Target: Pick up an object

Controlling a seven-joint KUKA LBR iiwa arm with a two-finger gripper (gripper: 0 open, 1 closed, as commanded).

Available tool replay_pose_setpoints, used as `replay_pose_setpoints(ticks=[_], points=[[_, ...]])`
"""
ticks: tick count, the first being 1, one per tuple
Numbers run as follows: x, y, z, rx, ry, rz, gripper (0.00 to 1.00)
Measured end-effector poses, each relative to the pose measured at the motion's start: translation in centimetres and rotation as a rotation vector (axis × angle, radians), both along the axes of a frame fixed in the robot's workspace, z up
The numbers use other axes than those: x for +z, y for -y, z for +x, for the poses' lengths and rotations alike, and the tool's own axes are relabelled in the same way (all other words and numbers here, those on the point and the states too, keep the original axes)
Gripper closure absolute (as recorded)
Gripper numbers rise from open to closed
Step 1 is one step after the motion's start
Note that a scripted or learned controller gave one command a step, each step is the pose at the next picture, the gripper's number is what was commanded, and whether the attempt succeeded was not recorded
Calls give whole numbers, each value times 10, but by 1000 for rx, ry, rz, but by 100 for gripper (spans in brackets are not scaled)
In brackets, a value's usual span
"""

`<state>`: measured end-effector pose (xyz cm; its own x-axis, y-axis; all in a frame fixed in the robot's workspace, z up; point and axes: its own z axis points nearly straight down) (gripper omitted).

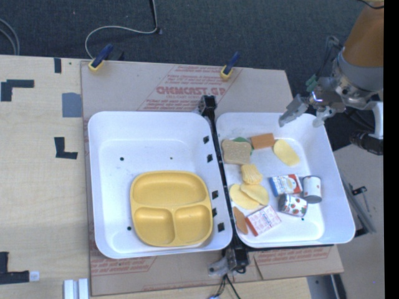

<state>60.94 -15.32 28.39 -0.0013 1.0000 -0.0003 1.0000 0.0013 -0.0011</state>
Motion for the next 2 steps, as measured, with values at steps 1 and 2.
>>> replay_pose_setpoints(ticks=[1,2], points=[[-130,-43,17,3,-8,3,0],[-202,-48,-26,0,3,-2,0]])
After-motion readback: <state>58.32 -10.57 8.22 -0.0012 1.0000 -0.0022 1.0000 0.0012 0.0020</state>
